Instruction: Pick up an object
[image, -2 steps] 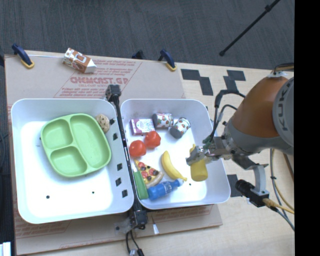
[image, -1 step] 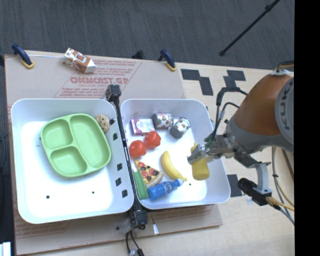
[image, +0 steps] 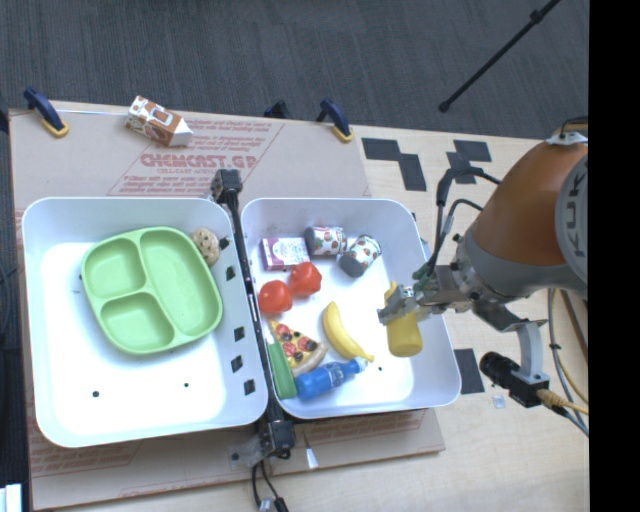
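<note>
Judging by how things lie, the pick looks close to done but not proven: a yellow block (image: 405, 337) sits right at the tip of the gripper (image: 398, 306), over the right-hand part of the right bin (image: 433, 290), and what is left is to show that it comes clear of the floor and stays with the arm (image: 520, 235)

From this slanted view I cannot tell whether the yellow block is gripped, merely touched from above, or resting on the bin floor under the tool. It hangs just below the dark gripper body, touching it as far as the picture shows, but how wide the tool stands is hidden by its own housing, so its state cannot be read

Everything else in the right bin lies apart from the tool: a banana (image: 343, 332) just to the left of the block, a blue bottle (image: 328, 379) near the front wall, a pizza slice (image: 296, 346), 2 red tomatoes (image: 290, 288), a small can (image: 326, 240) and a grey and white object (image: 359, 255) toward the back

In the left bin (image: 40, 330) a green divided plate (image: 150, 290) lies with a cookie (image: 207, 243) beside its rim, well apart from the arm
</note>
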